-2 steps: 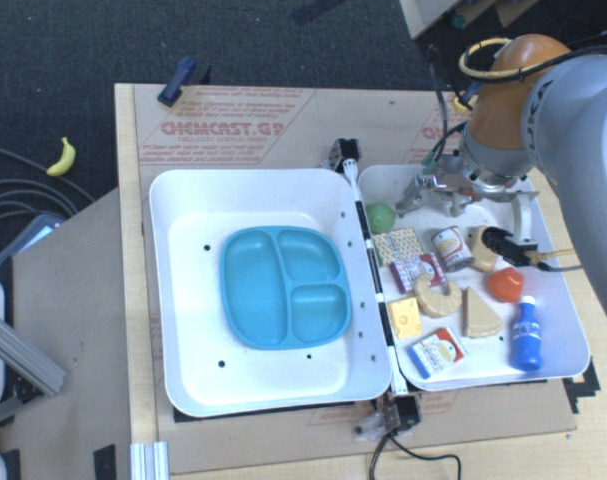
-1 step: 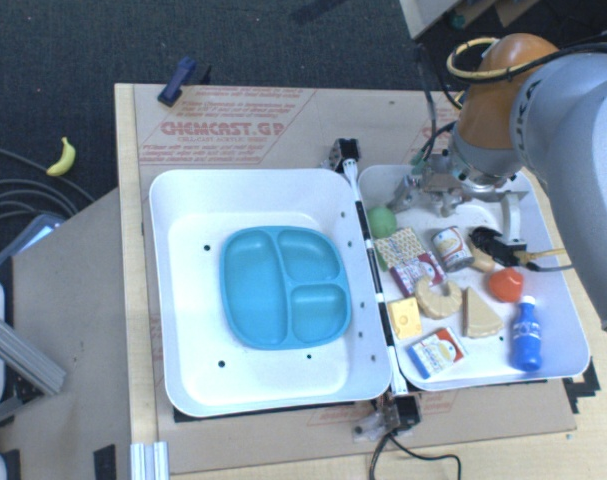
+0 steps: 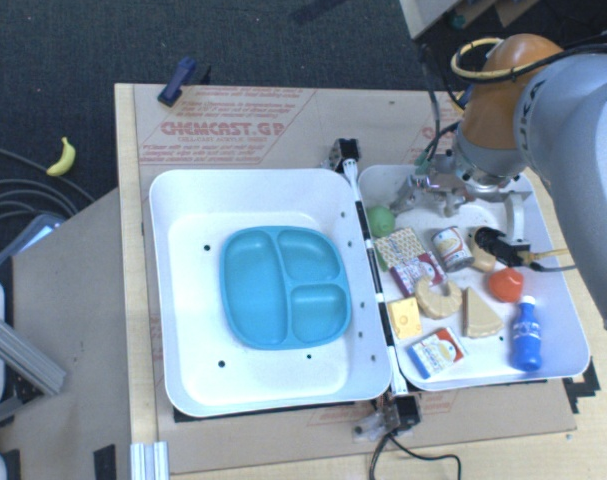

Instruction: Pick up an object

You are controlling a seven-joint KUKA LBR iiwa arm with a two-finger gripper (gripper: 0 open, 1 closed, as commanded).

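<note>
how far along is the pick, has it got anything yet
Done: the arm is over the right bin, its claw low at the far end. In hand: nothing visibly gripped. Left: grasping and lifting an item; the blue bottle, red ball and small can all lie in the bin.

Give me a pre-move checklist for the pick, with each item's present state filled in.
1. Gripper over the right bin: ok, above its far end.
2. Gripper open for the descent: cannot tell.
3. Nothing already held: cannot tell.
4. Targets available: ok; small can, red ball, blue bottle lie in that bin.
5. Can free of neighbours: not ok, packets crowd it.
6. Blue tray out of the way: ok, in the left bin.
</note>
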